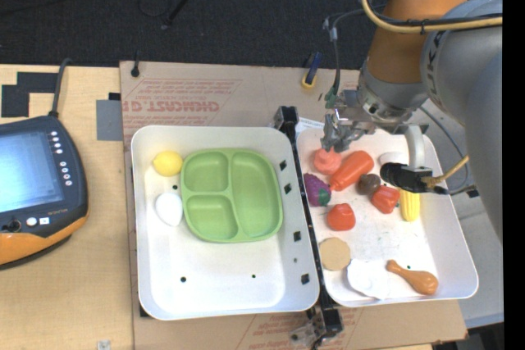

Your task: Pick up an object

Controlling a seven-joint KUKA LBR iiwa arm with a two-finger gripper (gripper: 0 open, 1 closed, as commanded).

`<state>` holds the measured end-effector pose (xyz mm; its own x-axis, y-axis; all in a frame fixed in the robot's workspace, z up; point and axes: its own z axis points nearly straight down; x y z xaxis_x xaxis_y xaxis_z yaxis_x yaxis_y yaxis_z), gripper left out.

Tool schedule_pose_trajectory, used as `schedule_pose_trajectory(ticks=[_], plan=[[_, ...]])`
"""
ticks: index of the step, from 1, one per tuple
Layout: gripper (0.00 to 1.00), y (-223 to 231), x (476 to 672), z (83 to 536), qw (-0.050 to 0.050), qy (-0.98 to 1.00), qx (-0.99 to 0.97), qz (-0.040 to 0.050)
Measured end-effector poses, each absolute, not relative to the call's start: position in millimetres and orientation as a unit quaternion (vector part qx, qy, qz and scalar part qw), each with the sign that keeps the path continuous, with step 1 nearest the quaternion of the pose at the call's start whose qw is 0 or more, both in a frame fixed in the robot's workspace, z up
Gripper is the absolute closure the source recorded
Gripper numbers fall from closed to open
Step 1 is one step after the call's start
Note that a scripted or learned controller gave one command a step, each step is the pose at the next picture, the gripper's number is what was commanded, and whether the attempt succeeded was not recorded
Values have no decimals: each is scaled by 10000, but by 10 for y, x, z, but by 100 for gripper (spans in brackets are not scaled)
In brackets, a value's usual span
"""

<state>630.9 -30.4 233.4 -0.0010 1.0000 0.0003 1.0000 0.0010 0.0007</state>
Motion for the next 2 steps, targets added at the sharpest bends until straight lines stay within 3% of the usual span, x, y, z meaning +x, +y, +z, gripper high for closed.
schedule_pose_trajectory(ticks=[1, 2], plan=[[100, -242, 6418, 2195, -5, 7067, 7075, -8], [100, -185, 6285, 2240, -14, 7072, 7070, -15]])
